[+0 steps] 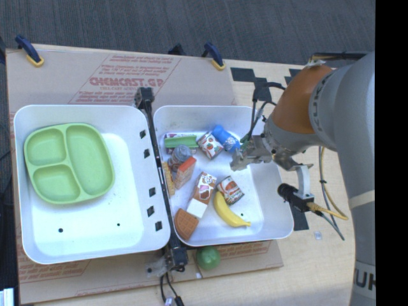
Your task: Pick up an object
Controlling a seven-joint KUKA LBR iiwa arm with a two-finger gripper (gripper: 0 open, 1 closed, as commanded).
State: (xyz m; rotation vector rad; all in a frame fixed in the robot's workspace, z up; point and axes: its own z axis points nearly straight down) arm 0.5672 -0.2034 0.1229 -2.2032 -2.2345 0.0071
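Starting at the left, the left bin (38, 234) has a green tray (69, 163) with three sections sitting in its upper left part, and it's nowhere near the action. A cardboard sheet (127, 78) lies under the back of both bins, clamped by yellow and blue clips (30, 51) at the top edge. A black bracket (145, 97) runs down the seam between the bins. The right bin (271, 218) is the crowded one: along its left wall there's a green stick-shaped thing (180, 141), a grey can (181, 153) just below it, an orange carton (184, 172) touching the can, and lower down a waffle-patterned ice cream bar (189, 220) near the front corner. Middle of the bin has a small red and white carton (210, 145), another red and white box (204, 187), a small brown-labelled can (230, 190) and a banana (228, 213) lying just below that can. A blue bottle (225, 137) sits toward the back right, just beside the gripper (245, 155), which is down in the bin at its right side. Can't tell how the gripper is set or whether anything is in it, too blurry and dark there. A green ball (207, 257) sits outside on the cardboard, in front of the right bin. Cables (328, 209) hang off the arm (331, 107) at the far right.
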